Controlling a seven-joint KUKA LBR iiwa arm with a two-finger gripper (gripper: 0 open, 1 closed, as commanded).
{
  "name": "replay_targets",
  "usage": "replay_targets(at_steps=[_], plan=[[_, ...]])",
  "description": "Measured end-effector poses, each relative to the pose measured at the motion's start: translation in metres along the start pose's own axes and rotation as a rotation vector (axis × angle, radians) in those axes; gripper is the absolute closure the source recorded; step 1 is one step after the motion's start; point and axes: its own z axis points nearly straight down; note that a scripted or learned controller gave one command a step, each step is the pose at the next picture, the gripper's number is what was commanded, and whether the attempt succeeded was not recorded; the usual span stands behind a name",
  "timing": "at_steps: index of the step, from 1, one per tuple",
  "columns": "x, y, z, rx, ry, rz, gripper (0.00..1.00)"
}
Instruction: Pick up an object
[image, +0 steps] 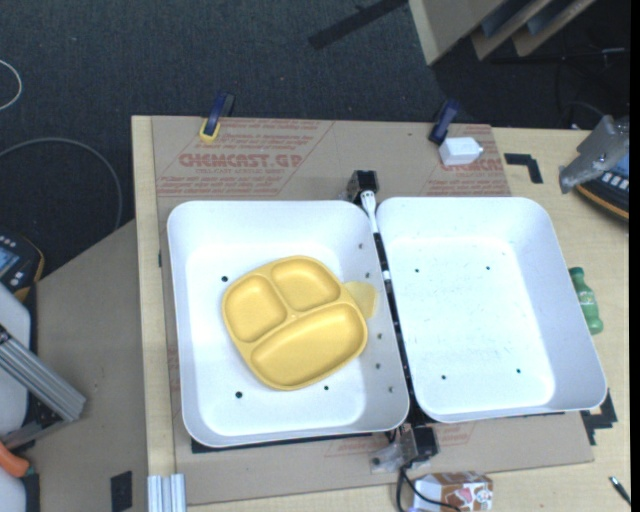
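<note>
Centrally in the left bin (195, 235) lay a yellow tray (293, 321), 3 sections, nr its right wall; gripper state: can't tell.

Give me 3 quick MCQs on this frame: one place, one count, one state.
1. Which bin holds the yellow divided plate?
A. the left bin
B. the right bin
C. neither, it lies on the bench

2. How many compartments does the plate have?
A. two
B. three
C. five

3. How does the plate lie?
A. flipped, underside up
B. propped on edge against the bin wall
C. flat, open side up

Key: 1 A, the plate sits inside the left bin, beside the right bin. 2 B, two small sections and one large one show. 3 C, the hollow compartments face the camera and it rests on the bin floor.
</note>
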Motion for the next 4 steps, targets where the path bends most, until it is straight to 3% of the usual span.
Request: replay_targets(at_steps=[1,2,3,4], plan=[[-0.004,0.0,-0.005,0.008,-0.002,0.009,1.0],[0.004,-0.003,0.11,0.027,0.001,0.011,1.0],[0.12,-0.003,0.187,0.025,0.002,-0.002,1.0],[0.134,-0.001,0.16,0.01,0.001,0.007,1.0]])
